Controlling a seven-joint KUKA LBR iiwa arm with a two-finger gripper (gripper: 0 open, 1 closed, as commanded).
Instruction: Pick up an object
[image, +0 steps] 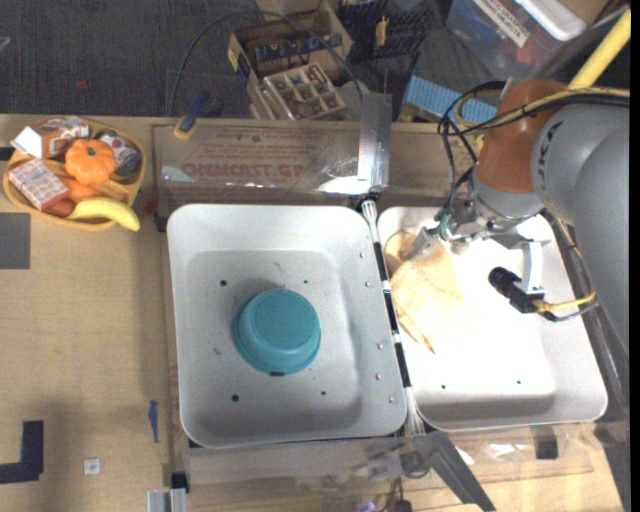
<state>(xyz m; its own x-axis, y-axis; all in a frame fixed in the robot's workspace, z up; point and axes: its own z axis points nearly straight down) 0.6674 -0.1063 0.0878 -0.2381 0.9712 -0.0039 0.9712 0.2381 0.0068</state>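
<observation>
A pale tan, crumpled object (428, 292), thin like a cloth or a sheet of paper, lies in the right bin (520, 385), against its wall at nine o'clock and reaching up toward the bin's eleven o'clock corner. Its surface is mottled cream and light brown with an orange-tinged edge low on its left side; its exact kind cannot be told.

In the left bin (200, 250) a teal bowl (278, 330) rests upside down, a little below the bin's centre, well apart from the tan object.

Behind the left bin, at twelve o'clock, stands a clear plastic panel (265, 165) with faded reddish lettering; the letters are too faint to read with certainty. At ten o'clock from the left bin, on the bench, sits a yellow dish (40, 200) with toy food: an orange pumpkin (90, 160), a banana (105, 212) and small printed boxes whose print is too small to read.

The arm (590, 170) comes in from three o'clock, its orange band (515, 135) above the wrist, bent down over the right bin's upper edge. The gripper (450, 232) hangs at the tan object's top end, near twelve o'clock of it. Whether it is apart or closed, or grasping the object, I cannot tell.
</observation>
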